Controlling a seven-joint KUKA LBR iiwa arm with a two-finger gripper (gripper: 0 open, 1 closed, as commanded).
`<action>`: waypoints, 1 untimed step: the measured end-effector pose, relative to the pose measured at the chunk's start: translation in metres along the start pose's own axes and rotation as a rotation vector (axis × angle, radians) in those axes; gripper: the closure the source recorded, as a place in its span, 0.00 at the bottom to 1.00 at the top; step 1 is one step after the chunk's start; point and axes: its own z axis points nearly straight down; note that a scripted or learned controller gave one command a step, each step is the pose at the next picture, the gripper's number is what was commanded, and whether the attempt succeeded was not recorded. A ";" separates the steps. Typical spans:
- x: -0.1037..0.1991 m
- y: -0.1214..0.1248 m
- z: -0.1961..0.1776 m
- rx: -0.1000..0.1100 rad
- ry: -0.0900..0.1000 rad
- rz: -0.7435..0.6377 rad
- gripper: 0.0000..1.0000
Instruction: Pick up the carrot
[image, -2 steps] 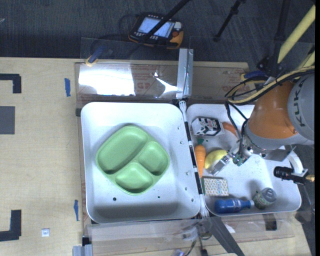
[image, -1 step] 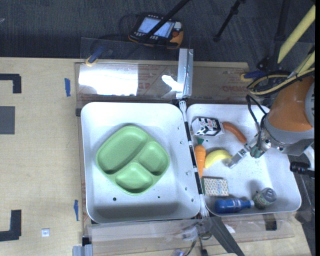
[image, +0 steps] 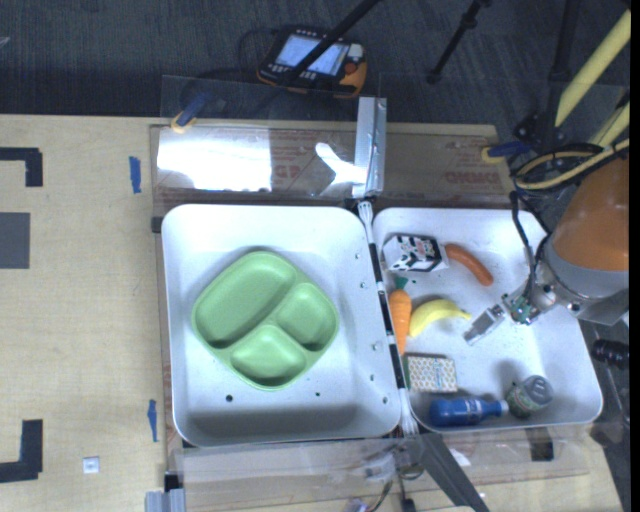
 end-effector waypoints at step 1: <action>0.004 0.058 -0.050 -0.003 -0.005 -0.153 0.00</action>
